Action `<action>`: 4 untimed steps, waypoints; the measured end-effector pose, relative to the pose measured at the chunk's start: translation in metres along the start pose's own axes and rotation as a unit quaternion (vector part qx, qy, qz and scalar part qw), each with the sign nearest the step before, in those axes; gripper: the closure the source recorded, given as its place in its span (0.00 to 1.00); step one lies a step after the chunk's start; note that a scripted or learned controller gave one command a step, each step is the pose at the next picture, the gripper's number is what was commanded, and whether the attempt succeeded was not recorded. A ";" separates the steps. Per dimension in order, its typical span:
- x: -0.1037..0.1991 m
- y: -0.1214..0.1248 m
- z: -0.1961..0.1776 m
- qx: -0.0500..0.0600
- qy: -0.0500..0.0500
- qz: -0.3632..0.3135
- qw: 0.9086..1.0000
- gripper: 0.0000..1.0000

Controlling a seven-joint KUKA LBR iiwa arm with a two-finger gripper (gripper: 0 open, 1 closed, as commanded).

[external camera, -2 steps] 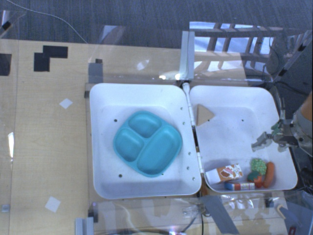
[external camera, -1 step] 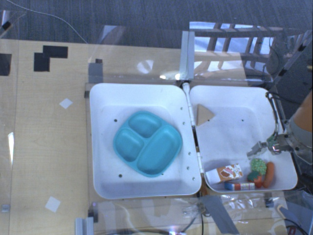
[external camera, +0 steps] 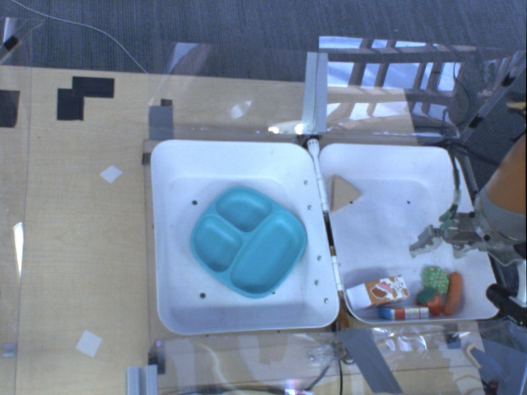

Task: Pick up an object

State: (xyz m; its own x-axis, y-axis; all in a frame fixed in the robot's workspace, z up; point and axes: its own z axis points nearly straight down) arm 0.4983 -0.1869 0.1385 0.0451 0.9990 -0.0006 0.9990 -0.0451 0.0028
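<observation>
My gripper (external camera: 436, 248) hangs over the right bin (external camera: 387, 171), near its right side, open with nothing between its fingers. Just below it, at the bin's front edge, lies a cluster of small objects. These are a green broccoli-like toy (external camera: 434, 276), an orange carrot-like piece (external camera: 452, 293), a small orange and white box (external camera: 385, 290) and a marker-shaped stick (external camera: 403, 312). The gripper is above and slightly behind the green toy and touches none of them.
A tan triangular piece (external camera: 344, 192) lies at the back left of the right bin. The left bin (external camera: 173, 220) holds a blue divided plate (external camera: 249, 240). A metal rail (external camera: 323, 220) separates the bins. The arm's orange band (external camera: 506, 179) is at the right.
</observation>
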 end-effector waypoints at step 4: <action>-0.020 -0.004 0.036 -0.009 -0.004 -0.142 0.990 1.00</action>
State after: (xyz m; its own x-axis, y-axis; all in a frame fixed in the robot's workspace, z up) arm 0.4937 -0.2069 0.1020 -0.2374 0.9713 -0.0123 0.9712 0.2376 0.0187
